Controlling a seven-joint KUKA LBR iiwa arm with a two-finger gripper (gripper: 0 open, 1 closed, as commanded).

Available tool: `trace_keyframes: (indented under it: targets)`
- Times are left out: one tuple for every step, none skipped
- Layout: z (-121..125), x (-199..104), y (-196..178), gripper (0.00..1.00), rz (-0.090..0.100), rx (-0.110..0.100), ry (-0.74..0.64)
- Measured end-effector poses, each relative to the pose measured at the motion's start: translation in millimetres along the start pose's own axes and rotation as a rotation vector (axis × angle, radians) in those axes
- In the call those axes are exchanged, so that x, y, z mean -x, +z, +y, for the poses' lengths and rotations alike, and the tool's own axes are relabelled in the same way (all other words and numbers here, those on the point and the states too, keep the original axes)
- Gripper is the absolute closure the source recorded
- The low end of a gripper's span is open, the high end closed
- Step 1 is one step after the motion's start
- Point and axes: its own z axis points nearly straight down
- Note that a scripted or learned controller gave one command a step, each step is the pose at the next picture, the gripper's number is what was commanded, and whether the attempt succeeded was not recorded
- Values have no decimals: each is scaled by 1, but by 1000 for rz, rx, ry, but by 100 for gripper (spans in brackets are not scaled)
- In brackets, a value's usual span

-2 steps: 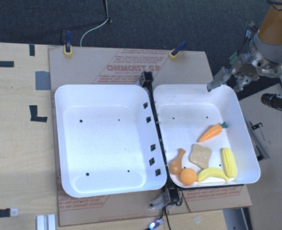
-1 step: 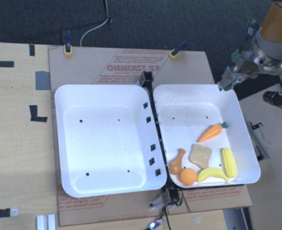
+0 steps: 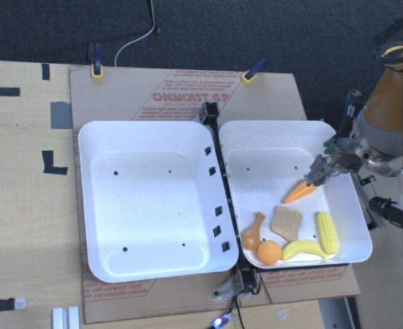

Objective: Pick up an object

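Note:
The right bin [image 3: 270, 146] holds several toy foods. An orange carrot [image 3: 299, 192] lies at a slant in its right half. My gripper [image 3: 317, 173] reaches in from the right and sits right at the carrot's upper end, touching or nearly touching it. Whether the carrot is gripped cannot be told. Toward the front lie a tan bread slice [image 3: 286, 222], a yellow corn cob [image 3: 327, 232], a banana [image 3: 303, 251], an orange [image 3: 269, 253] and a brown drumstick [image 3: 253, 233].
The left bin [image 3: 147, 132] stands beside the right one, with a black clip strip [image 3: 217, 184] along the shared edge. Both rest on a cardboard sheet [image 3: 181, 94] held by clamps. The grey arm [image 3: 383, 125] hangs over the right bin's right rim.

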Motion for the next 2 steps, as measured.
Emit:
trace_keyframes:
  targets:
    - [60,-74,-105,100,-4,25,-13]
    - [-24,-110,8,100,0,-6,-3]
